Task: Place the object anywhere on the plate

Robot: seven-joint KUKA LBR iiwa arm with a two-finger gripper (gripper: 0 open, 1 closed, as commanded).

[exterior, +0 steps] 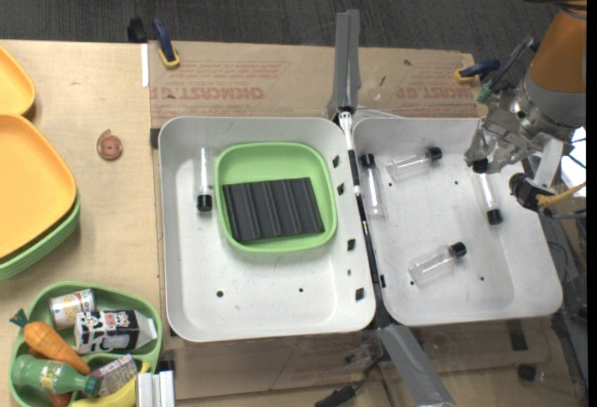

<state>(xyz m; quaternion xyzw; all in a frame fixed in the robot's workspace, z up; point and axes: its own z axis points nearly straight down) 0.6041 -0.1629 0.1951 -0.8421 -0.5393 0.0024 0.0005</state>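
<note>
A green square plate [229, 174] lies in the left bin [270, 302], with a dark grey ribbed slab [276, 208] on it. Beside the plate's left edge rests a clear vial with a black cap [203, 179]. In the right bin [485, 288] lie three more capped vials: one near the back [413, 162], one towards the front [437, 260] and one at the right [487, 202]. A further clear tube [370, 187] lies along that bin's left wall. My gripper [483, 155] hangs low over the right bin's back right part, just above the right-hand vial.
Orange and green plates [33, 195] are stacked on the wooden bench at the left. A green bowl of toy food [79, 349] stands at the front left. Blue clamps [166, 46] hold the cardboard behind the bins.
</note>
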